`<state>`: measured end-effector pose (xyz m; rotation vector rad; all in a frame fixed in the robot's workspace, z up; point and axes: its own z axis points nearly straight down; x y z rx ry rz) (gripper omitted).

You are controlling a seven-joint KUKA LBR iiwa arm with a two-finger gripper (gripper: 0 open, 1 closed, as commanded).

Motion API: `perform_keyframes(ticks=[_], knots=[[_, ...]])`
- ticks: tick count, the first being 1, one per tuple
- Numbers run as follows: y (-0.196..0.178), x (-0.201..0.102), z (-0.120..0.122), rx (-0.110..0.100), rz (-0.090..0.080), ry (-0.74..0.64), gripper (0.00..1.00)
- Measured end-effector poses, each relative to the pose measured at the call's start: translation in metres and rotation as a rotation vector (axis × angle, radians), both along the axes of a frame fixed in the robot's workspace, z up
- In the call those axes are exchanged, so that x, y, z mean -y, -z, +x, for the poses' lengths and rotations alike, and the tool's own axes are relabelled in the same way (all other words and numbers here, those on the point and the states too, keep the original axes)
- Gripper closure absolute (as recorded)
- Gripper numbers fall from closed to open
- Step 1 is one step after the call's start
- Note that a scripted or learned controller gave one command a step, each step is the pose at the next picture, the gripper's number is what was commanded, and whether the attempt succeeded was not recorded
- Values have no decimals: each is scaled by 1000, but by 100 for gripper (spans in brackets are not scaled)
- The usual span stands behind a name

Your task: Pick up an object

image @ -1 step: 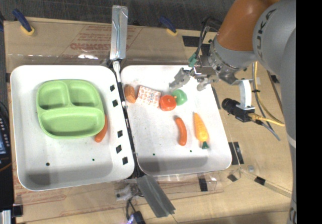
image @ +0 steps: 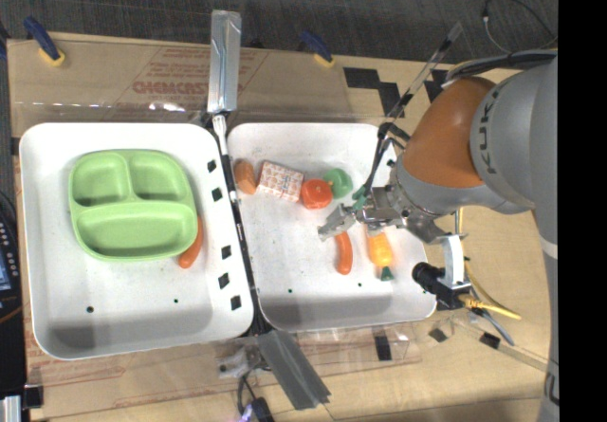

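In the right bin (image: 285, 287) lie several small items. Along its far side sit an orange-brown piece (image: 246, 175), a patterned box (image: 281, 180), a red tomato-like piece (image: 317, 193) and a green piece (image: 339, 183). Nearer the front lie a red-orange chili-shaped piece (image: 343, 255) and a yellow-orange piece (image: 379, 251). My gripper (image: 340, 220) hangs over the middle right of this bin, just above the chili-shaped piece and just below the green piece. Nothing shows in its grasp.
The left bin (image: 57, 306) holds a green divided plate (image: 133, 204) with an orange carrot-like piece (image: 191, 247) at its right edge. A metal divider (image: 225, 60) runs between the bins. The arm's orange band (image: 453, 140) overhangs the right bin's right rim.
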<state>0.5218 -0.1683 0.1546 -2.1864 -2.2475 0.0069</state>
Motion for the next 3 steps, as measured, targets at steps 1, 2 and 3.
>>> perform_keyframes(ticks=[1, 2, 3], knots=[[62, 34, 24, 9, 5, -77, 0], [52, 35, 24, 7, 2, -81, 100], [-117, -56, 46, 7, -1, 228, 100]])
